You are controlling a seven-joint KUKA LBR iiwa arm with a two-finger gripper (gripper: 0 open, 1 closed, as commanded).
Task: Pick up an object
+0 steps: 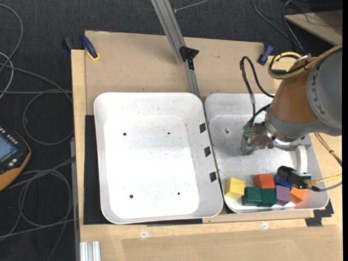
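Several coloured blocks lie along the near edge of the right bin (223, 118): a yellow block (235, 187), a dark green block (259, 196), an orange-red block (266, 181), a purple block (283, 192) and a small orange block (298, 194). My gripper (251, 142) hangs over the middle of the right bin, above and behind the blocks, apart from them. Nothing shows between its fingertips. The wrist and the grey-orange arm (304, 99) cover the bin's right part.
The left bin (109, 107) stands beside the right one, with only small dark dots on its floor. A slanted metal rail (174, 31) runs down to the gap between the bins. Blue clamps sit at the bench's far corners. Cables lie on the floor at left.
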